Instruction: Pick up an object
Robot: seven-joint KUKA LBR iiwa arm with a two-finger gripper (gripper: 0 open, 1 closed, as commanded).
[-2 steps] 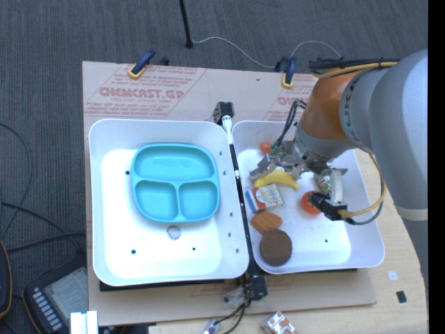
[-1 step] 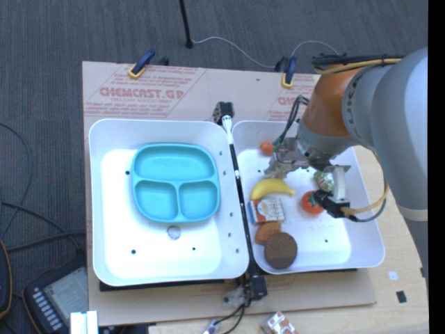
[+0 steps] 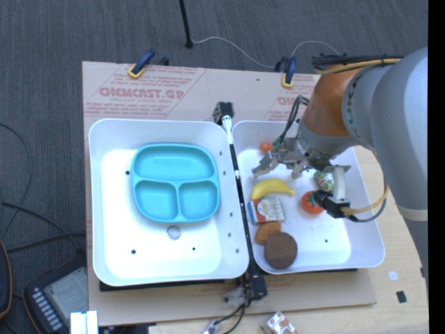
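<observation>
While the arm (image 3: 361, 110) reaches in from the right, its jaws (image 3: 284, 161) hang over the upper middle of the right bin (image 3: 361, 245) — metal fingers (image 3: 265, 165) spread apart, with nothing between them. Just below them lies a yellow banana (image 3: 272, 188), close to the fingertips; whether they touch it I cannot tell. Under the banana sits a small printed packet (image 3: 270, 209), and below that a brown round piece (image 3: 268, 232) touching a larger dark brown disc (image 3: 281, 250) near the bin's front edge. A red tomato (image 3: 312, 202) rests to the right of the banana, beside a black part of the wrist. A small orange piece (image 3: 266, 147) lies near the bin's upper left, just above the fingers, and a pale greenish thing (image 3: 325, 181) shows under the wrist, too hidden to name.

The left bin (image 3: 111, 207) holds a blue divided plate (image 3: 175, 183) with three compartments — one wide, two small. Both bins sit on a brown board (image 3: 139, 92) clamped to the worktop.
</observation>
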